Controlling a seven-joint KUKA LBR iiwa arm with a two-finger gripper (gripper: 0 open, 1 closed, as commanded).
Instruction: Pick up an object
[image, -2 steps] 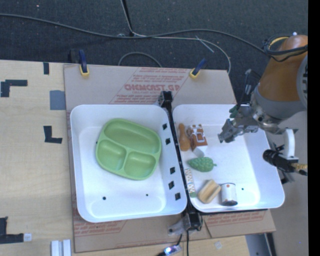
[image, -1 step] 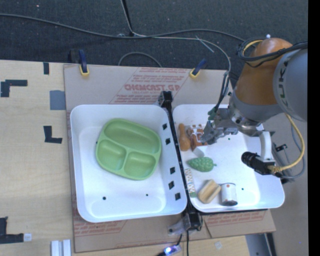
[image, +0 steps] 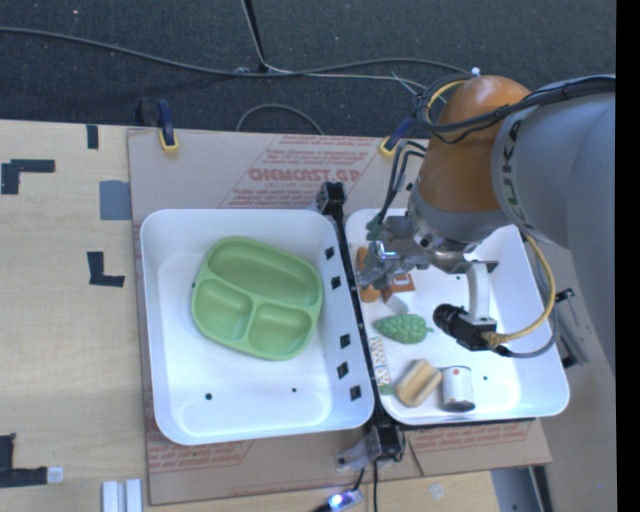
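My gripper (image: 380, 262) hangs low over the left side of the right bin (image: 530, 380), close to the divider between the bins. Just below it lies a small orange object (image: 372, 292), partly covered by the gripper. In front of that is a green leafy piece (image: 403, 327). Near the bin's front wall are a tan bread-like block (image: 418, 381) and a small white and grey cylinder (image: 458, 386). I cannot see anything held in the gripper.
The left bin (image: 170, 400) holds a light green divided plate (image: 257, 297). The arm's orange band (image: 470, 140) and grey body cover the right bin's back right. A yellow cable (image: 540, 310) loops from the wrist above that bin's right side.
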